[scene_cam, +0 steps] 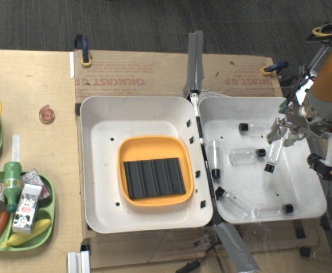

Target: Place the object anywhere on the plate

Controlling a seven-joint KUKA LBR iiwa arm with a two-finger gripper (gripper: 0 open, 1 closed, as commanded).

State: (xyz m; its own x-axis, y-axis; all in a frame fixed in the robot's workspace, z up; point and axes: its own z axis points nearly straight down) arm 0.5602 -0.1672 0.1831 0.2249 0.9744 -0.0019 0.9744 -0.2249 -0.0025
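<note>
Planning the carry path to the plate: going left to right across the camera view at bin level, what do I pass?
Green tray of toy food → left bin → orange plate with dark ridged insert → divider between the bins → right bin with clear vials → vial hanging under the gripper.

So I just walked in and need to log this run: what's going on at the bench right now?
The arm reaches in from the right, and its gripper is over the right bin with a clear vial hanging upright between its fingers, black cap at the bottom. Several more clear vials lie scattered in that bin. The orange plate, carrying a dark ribbed insert, sits in the left bin, with no vial on it yet.
</note>
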